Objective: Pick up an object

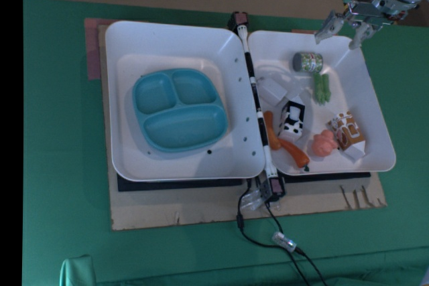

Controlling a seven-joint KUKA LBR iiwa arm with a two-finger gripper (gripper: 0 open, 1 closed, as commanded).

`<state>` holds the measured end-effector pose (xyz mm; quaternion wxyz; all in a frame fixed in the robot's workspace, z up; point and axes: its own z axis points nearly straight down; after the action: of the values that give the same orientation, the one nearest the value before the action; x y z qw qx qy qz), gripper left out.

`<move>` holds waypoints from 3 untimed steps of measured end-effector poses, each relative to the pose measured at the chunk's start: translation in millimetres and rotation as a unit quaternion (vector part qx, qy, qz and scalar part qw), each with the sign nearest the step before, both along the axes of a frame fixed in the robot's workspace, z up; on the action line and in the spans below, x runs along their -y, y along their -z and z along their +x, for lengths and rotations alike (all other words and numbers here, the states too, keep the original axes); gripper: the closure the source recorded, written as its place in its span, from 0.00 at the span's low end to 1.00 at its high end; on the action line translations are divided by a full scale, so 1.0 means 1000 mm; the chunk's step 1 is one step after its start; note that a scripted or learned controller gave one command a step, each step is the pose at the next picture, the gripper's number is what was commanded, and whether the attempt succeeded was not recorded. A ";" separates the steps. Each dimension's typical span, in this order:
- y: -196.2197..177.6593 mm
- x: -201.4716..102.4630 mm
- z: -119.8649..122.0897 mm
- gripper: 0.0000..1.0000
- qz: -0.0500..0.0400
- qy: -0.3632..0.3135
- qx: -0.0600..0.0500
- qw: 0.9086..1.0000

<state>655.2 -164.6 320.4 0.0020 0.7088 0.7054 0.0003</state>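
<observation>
Claw (342, 32) spread, nothing between fingers, above right bin (375, 110) far rim, small can (308, 62) just below-left, green pod (322, 88) beneath, path unobstructed

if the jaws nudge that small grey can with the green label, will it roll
Probably. The small grey can with the green label appears to lie on its side on the right white bin floor, so a push may roll it. It looks small, likely light and smooth-sided.
</observation>
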 end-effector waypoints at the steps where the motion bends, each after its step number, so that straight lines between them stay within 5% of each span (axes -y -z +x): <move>1: 0.078 -0.040 0.020 0.00 0.000 -0.001 0.000 1.000; 3: 0.101 -0.010 0.010 0.00 -0.006 -0.001 0.014 1.000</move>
<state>665.4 -154.3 219.3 0.0167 0.7081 0.7059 0.0059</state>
